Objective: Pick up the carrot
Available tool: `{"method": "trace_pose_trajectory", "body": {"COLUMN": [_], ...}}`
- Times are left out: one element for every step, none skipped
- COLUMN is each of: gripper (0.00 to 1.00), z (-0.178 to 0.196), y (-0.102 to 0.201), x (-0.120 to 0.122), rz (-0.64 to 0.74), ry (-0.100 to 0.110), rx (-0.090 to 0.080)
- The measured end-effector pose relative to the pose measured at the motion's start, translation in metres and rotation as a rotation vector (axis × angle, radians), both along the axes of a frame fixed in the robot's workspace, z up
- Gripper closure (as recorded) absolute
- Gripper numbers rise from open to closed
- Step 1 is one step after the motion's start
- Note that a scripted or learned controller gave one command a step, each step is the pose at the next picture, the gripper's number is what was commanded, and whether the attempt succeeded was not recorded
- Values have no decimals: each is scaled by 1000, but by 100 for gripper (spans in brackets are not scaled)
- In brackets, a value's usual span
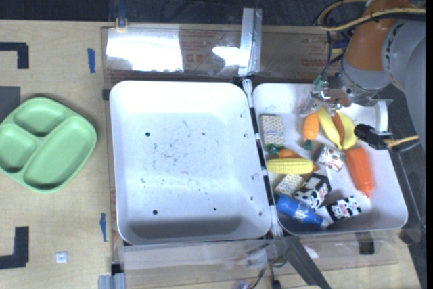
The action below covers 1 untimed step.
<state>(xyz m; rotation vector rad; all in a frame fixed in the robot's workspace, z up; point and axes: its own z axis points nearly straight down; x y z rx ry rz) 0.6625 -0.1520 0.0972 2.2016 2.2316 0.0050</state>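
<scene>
Gripper (325, 94) above right bin (396, 213), near banana (329, 127); finger state indiscernible; carrot (360, 168) apart.

Fixed overhead camera — slanted over both bins (135, 145)

Orange carrot (361, 170), green plate (45, 143), yellow corn (290, 165).

The right bin (396, 210) is the landmark here. Inside it, a corn cob (289, 165) lies near its left wall, with a checked cracker (272, 126) just above the cob and another (289, 183) just below. A banana (336, 128) sits toward the bin's far side. Near its front wall lie a blue bottle (298, 210) and two black-and-white cow toys (312, 193) (344, 208). The left bin (183, 159) touches it. Well to its left, a green divided plate (44, 143) rests on the wooden surface (54, 233).
</scene>
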Motion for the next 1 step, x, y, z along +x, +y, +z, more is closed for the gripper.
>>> {"method": "trace_pose_trajectory", "body": {"gripper": [100], "z": [88], "y": [68], "x": [-34], "rz": [49], "ry": [6], "rx": [2]}}
